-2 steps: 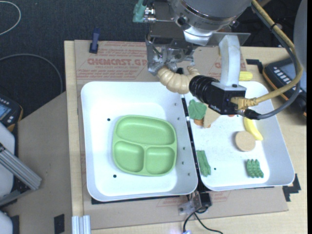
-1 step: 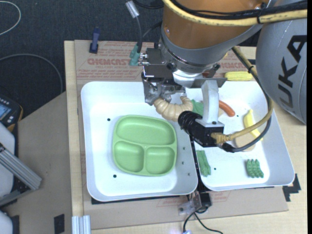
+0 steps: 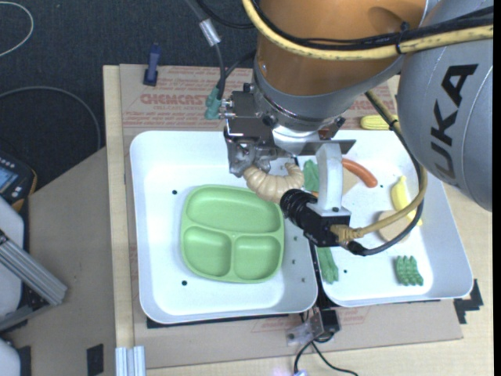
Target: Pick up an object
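- The hand [image 3: 262,167] hangs over the divider between the 2 bins; whether it is apart or together I cannot tell.
- Candidate object: the orange carrot [image 3: 361,171], right bin [image 3: 446,276].
- Best: center above it, descend straight.

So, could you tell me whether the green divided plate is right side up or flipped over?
Right side up: the green divided plate lies flat in the left bin, its three compartments facing upward.

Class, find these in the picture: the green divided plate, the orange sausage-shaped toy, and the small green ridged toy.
Green divided plate [image 3: 232,233], camera view, centre ridge.
Orange sausage-shaped toy [image 3: 361,171], camera view, its middle.
Small green ridged toy [image 3: 408,270], camera view, its middle.
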`<control>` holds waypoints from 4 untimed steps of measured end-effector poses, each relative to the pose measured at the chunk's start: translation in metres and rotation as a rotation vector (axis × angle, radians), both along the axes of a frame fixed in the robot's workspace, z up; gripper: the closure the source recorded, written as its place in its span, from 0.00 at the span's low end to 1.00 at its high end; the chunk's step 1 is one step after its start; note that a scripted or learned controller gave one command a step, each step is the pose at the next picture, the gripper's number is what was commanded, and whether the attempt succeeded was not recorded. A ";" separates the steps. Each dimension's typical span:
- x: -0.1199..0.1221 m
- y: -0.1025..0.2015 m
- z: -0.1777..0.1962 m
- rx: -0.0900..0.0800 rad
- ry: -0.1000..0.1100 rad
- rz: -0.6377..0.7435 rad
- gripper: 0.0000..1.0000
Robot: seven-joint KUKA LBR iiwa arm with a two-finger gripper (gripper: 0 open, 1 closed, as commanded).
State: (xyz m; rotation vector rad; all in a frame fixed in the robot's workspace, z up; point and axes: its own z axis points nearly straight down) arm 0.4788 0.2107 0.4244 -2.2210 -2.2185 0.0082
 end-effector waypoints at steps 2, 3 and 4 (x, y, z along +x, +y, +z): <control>0.001 -0.013 -0.051 0.003 -0.006 0.001 1.00; 0.001 -0.012 -0.041 0.003 -0.007 0.002 1.00; 0.001 -0.012 -0.031 0.003 -0.008 0.003 1.00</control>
